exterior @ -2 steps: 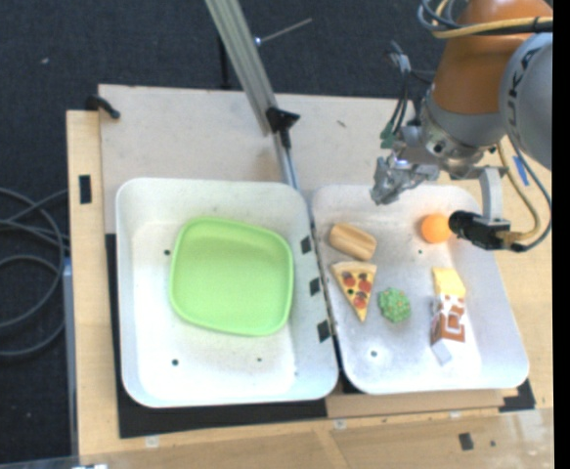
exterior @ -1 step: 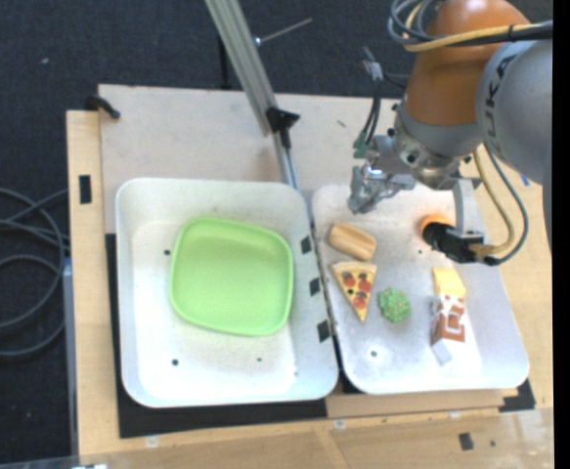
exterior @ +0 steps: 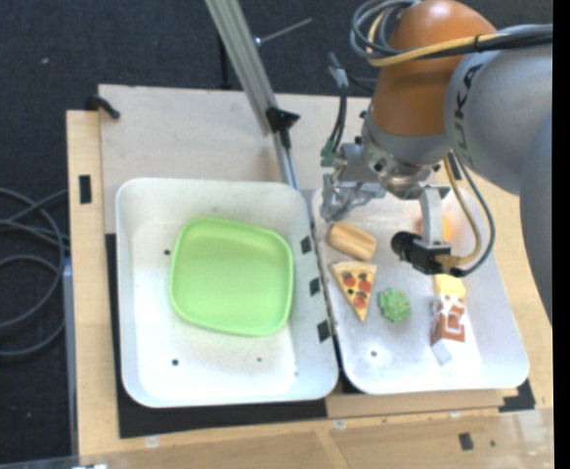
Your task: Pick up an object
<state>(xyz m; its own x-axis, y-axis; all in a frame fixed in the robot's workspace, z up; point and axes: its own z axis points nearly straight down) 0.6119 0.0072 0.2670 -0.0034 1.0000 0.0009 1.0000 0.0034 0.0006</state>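
My gripper [exterior: 338,203] hangs over the far left corner of the right bin [exterior: 490,360], just above a tan bread roll [exterior: 352,240]. Below the roll lie a pizza slice [exterior: 356,288] and a green broccoli floret [exterior: 394,305]. A yellow and orange carton [exterior: 448,316] lies toward the right side of that bin. An orange object [exterior: 448,229] peeks out behind the arm's cabling. The arm's orange wrist [exterior: 426,62] covers the bin's far edge.
The left bin [exterior: 143,360] holds a light green square plate [exterior: 232,276]. A slanted metal pole [exterior: 250,66] comes down to the gap between the bins. A black cable loop [exterior: 414,250] hangs beside the roll.
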